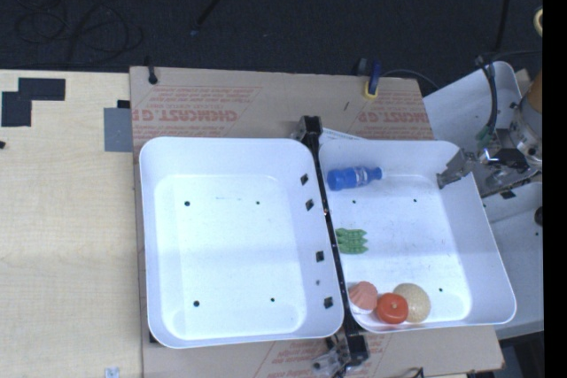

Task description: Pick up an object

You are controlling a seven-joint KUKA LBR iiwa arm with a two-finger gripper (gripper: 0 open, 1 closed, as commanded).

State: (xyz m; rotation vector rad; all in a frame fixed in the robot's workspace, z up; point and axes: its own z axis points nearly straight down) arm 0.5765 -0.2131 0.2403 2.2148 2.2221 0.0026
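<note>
While your claw [461, 165] hangs, grip state untellable, right bin [478, 226] beside it lists: blue bottle [353, 178], green item [351, 241], three round pieces [391, 304].

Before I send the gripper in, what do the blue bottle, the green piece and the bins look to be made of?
Blue bottle: likely plastic, glossy, with a paler cap end. Green piece: probably soft plastic or rubber, matte and ridged; too small to be sure. Right bin and left bin: smooth white moulded plastic, by their rounded rims and faint sheen.
</note>
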